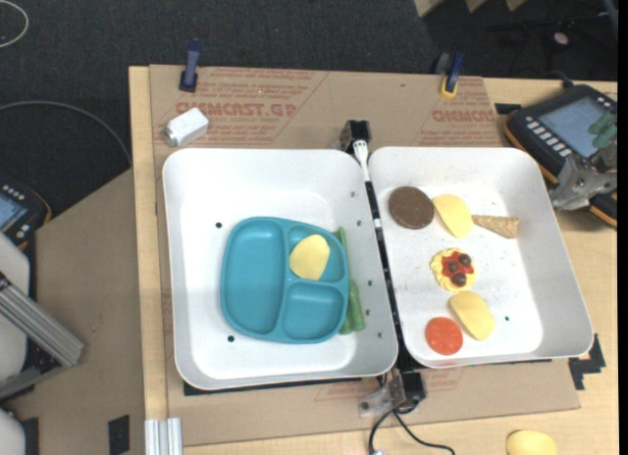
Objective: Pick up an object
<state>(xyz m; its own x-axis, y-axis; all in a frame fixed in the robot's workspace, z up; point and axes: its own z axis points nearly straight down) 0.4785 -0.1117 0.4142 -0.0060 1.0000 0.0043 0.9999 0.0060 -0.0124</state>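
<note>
Two white bins (186,277) — one blue tray (260,281), seven food pieces.

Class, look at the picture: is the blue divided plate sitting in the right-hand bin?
No, the blue divided plate lies in the left bin, holding a yellow piece.

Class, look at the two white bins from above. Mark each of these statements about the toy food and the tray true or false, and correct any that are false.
1. The blue tray lies in the left bin. True.
2. A yellow piece rests on the blue tray. True.
3. The brown disc lies in the left bin. False: it lies in the right bin.
4. The red disc sits on the blue tray. False: it lies in the right bin, near its front edge.
</note>
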